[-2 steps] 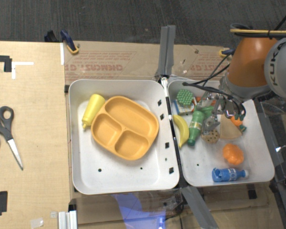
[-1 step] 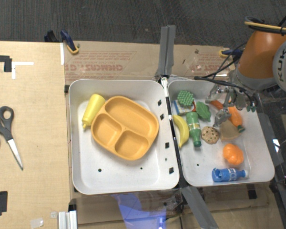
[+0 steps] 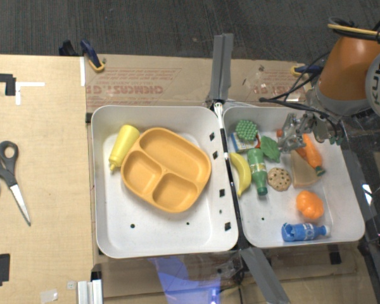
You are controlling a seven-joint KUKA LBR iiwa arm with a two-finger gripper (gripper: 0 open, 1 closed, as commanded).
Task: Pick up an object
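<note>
The tool (image 3: 296, 136) hangs low over the right bin's (image 3: 348, 189) far end, just beside a toy carrot (image 3: 311, 154); whether it is spread or pressed together I cannot tell. Nearby lie a green bottle (image 3: 258, 170), cookie (image 3: 279, 178), banana (image 3: 241, 173) and orange (image 3: 310, 204). The left bin (image 3: 107, 227) holds a yellow divided plate (image 3: 165, 168).

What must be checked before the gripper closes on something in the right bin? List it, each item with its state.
1. Gripper is over the right bin: ok.
2. A target lies near it: ok, the orange carrot sits just beside it.
3. Finger opening: cannot tell.
4. Nothing already held: cannot tell.
5. Room around the target: not ok, the tan wedge touches the carrot.
6. Yellow tray out of the way in the left bin: ok.
</note>
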